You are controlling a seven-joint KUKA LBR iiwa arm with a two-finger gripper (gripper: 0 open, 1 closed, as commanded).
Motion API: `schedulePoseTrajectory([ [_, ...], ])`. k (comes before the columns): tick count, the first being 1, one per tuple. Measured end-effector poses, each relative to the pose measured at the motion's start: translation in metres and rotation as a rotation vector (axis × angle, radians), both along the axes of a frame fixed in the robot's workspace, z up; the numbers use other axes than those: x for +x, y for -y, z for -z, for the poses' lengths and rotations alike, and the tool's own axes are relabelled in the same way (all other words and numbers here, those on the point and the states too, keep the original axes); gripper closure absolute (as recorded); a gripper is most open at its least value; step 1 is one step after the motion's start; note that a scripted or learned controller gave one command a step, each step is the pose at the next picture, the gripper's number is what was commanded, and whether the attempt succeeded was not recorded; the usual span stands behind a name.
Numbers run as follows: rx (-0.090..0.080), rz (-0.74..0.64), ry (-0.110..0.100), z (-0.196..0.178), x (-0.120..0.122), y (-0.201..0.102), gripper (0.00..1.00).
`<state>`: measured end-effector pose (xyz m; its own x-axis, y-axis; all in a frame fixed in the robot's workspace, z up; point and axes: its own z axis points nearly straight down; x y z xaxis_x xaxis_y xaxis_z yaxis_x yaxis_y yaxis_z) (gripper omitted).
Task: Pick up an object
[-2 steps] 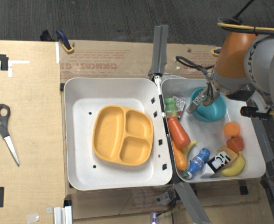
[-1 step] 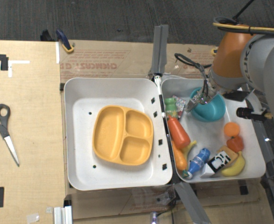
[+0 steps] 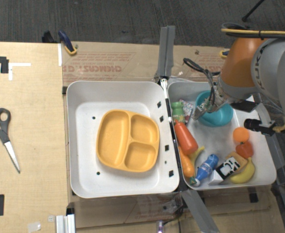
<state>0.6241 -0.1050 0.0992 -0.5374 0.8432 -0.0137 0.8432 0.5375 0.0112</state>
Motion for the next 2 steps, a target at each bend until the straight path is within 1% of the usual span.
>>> schedulePoseTrajectory([
  [1,0.008,-0.101,-0.029,0.002,0.035,0.022,0.00],
  [2,0.002,0.055,-0.006,0.000,0.009,-0.003,0.00],
])
